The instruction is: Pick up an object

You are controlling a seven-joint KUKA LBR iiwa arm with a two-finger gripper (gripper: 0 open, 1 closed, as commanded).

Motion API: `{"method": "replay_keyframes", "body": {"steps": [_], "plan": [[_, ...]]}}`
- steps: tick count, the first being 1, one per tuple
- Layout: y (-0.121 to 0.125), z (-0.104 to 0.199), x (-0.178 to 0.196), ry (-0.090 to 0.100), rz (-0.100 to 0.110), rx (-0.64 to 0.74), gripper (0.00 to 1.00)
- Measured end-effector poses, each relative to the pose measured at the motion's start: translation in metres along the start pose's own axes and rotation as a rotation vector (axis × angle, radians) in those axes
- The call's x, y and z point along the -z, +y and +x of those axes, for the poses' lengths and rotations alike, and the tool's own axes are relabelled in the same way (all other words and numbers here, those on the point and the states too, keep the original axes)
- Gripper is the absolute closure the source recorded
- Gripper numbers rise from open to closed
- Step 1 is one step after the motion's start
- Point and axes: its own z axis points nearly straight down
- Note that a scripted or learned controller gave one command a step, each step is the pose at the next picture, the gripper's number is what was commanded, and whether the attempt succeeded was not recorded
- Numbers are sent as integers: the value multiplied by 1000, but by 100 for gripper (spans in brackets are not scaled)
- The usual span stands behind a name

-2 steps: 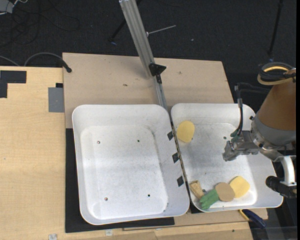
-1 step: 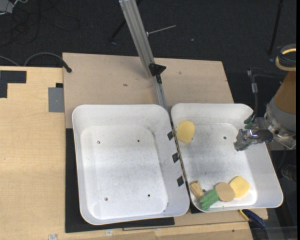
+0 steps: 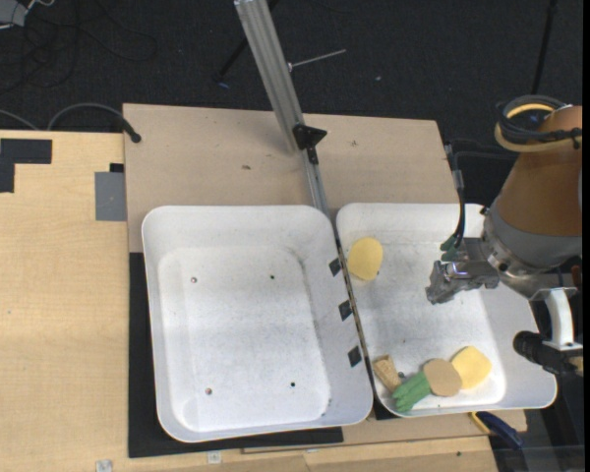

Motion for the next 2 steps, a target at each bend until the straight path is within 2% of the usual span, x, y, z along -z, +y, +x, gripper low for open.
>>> {"method": "replay_keyframes", "body": {"steps": [2], "plan": [[2,105,9,0,0,2,100]]}}
